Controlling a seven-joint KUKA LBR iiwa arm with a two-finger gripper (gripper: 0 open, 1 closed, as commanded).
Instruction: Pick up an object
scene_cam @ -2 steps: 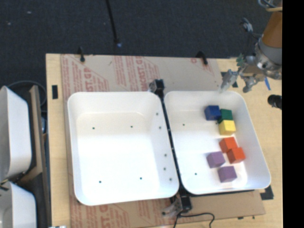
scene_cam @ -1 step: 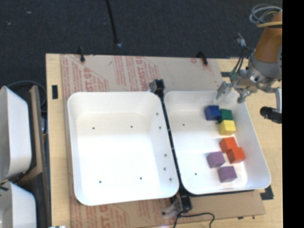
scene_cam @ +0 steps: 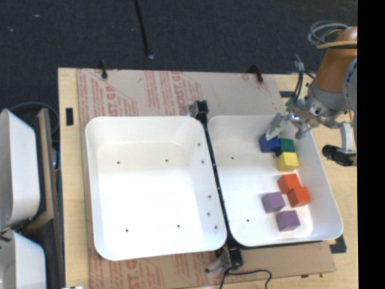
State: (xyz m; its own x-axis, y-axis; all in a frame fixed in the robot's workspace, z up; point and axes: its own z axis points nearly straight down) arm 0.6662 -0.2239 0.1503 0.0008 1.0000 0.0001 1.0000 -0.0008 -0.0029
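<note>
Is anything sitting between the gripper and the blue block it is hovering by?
Nothing visible does. The gripper is at the top of the right bin, right above the blue block. The green block sits against the blue one's right side, crowding it rather than blocking it.

Two bins side by side on counter [scene_cam: 72, 95]. All blocks in right bin [scene_cam: 240, 161], along its right side. Far cluster of three blocks [scene_cam: 280, 148] under gripper [scene_cam: 287, 124], possibly touching. Two blocks [scene_cam: 293, 189] nearer, touching; two more blocks [scene_cam: 280, 211] nearest. Left bin [scene_cam: 150, 185] adjoins.
</note>
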